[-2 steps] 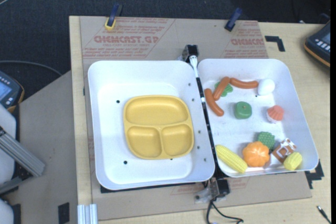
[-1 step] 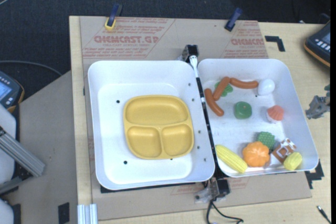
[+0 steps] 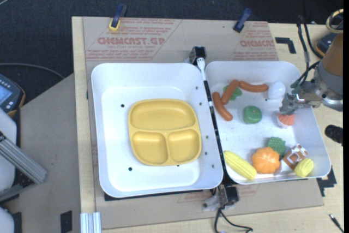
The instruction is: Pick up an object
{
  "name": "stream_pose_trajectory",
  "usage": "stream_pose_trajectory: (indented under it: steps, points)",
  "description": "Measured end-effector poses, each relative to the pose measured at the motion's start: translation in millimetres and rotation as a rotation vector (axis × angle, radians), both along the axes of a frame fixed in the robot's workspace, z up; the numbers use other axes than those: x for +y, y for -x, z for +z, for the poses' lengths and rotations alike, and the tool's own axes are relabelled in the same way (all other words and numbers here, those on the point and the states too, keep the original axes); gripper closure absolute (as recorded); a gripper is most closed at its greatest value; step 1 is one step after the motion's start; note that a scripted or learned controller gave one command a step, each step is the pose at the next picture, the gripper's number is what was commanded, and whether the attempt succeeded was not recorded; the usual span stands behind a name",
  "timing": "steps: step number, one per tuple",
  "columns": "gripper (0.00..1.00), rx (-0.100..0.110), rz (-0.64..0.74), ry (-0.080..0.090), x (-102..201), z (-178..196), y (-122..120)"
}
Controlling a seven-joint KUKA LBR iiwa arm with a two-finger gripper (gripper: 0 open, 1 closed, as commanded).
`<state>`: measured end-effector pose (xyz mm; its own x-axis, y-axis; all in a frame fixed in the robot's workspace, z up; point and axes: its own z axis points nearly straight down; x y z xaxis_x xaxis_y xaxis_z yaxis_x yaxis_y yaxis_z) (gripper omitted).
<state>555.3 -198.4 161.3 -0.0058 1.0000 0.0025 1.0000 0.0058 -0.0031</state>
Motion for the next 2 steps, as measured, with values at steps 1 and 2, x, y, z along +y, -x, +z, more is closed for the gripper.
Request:
stream_pose_trajectory:
  steps: [1,2]
  points:
    - [1.00,0.001,0.000,0.000,63,-81,-16]
    - [1.00,-0.010,0.001,0.000,132,29,23]
